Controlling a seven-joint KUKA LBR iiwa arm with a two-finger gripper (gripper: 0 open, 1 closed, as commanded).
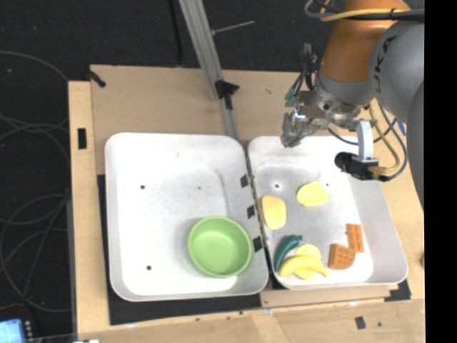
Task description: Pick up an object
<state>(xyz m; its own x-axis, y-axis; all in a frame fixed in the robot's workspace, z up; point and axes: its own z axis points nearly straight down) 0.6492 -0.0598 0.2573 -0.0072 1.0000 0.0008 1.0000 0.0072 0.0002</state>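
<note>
My gripper [291, 136] hangs over the far left corner of the right bin [377, 213], with nothing seen between its fingers. In that bin lie a pale yellow round piece [313, 194], a yellow piece [273, 211] against the left wall, a yellow banana bunch [303, 263] with a dark green item [287, 246] beside it, and an orange waffle-like piece [346, 249]. A green bowl [220, 246] sits in the left bin [143, 191] near its front right corner.
A slanted metal post [207, 56] rises behind the bins, just left of the gripper. Cables and a black fitting [357, 164] hang off the wrist over the right bin's far edge. The wooden bench [143, 98] surrounds both bins.
</note>
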